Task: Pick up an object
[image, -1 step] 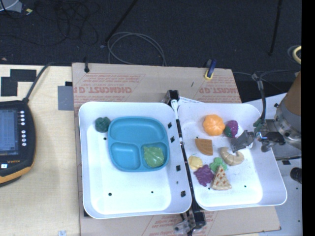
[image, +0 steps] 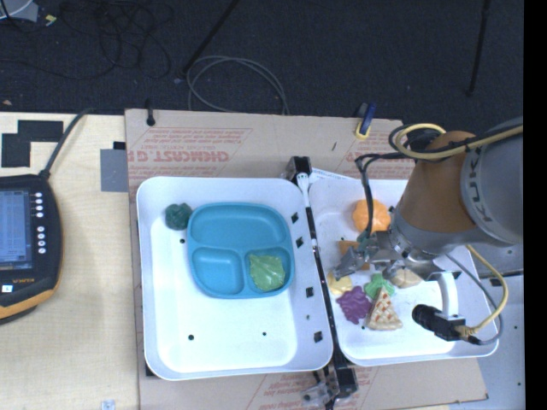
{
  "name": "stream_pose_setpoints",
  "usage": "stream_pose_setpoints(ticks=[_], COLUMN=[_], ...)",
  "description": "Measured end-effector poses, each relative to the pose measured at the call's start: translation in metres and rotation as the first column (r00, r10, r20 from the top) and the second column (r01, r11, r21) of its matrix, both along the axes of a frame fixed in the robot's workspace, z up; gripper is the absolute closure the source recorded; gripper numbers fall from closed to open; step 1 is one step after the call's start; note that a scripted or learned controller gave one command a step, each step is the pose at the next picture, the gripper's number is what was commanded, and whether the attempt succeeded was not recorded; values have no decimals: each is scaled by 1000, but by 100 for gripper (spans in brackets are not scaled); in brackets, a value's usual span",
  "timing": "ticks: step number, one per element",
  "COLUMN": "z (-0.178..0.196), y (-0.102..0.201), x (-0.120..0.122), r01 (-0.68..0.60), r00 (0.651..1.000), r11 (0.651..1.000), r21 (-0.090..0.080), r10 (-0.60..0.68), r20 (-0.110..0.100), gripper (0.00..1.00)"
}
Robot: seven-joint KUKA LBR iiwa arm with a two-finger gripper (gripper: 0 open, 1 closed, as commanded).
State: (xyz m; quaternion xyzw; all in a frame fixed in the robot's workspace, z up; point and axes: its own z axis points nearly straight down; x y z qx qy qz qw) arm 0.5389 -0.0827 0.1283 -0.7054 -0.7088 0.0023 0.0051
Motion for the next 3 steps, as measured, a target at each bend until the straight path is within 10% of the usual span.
stream_pose_setpoints(ticks=[2, 3], z=[-41, -32], y=[-46, -46], x=[106, 103], r01=[1, 1], r00=[1000, 1000], r11=[1000, 1000], r21=[-5, -2], r10=[-1, -1], r20=[11, -1], gripper=[0, 100])
